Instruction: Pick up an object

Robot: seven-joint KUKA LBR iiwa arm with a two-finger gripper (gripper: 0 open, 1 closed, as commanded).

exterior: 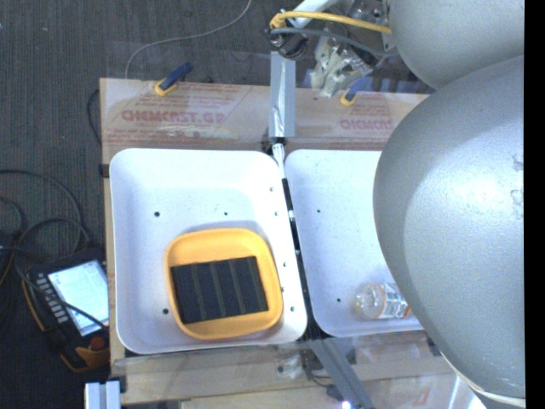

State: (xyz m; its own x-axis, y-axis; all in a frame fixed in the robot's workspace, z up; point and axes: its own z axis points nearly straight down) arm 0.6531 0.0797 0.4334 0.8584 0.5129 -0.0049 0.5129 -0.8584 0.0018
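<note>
Arm nearest the lens: big grey link, fills the right side, hides much of the right bin.

End effector up at top of view, beyond the far edge of both bins, over the worktop. Blurred and small; cannot tell how it is set. Nothing seen in it.

Left bin: one yellow tray-like object with a dark ribbed insert, lying flat toward the near side, just beside the divider wall. Looks like rigid moulded plastic, light, smooth, rounded rim. Too wide to span across; judged best hold is a pinch on the rim. Wall close on the right, so the left or far rim gives more room. Expect it to tilt when lifted by one edge.

Right bin: small clear bottle on its side near the front, partly under the arm. Likely light, slick, may roll; grip across the body, not the cap.
</note>
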